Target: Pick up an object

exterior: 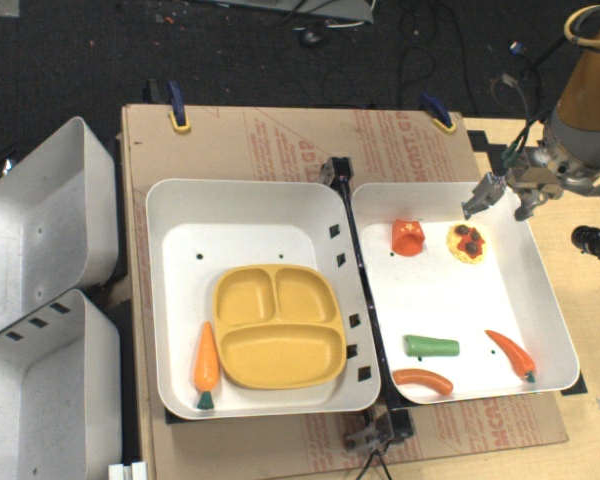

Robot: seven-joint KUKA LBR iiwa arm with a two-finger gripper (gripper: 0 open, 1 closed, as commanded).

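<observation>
A robotics lab: clamped cardboard bench (280,138), loose cables (420,58) on dark floor, white bins (160,268).

A brown cardboard sheet (280,133) is lying beneath two white bins, the left bin (170,258) and the right bin (550,298), touching along a black-clipped seam. Blue-and-yellow clamps (178,108) are gripping the sheet's far edge. Spare white bins (40,218) are sitting at the left.
</observation>
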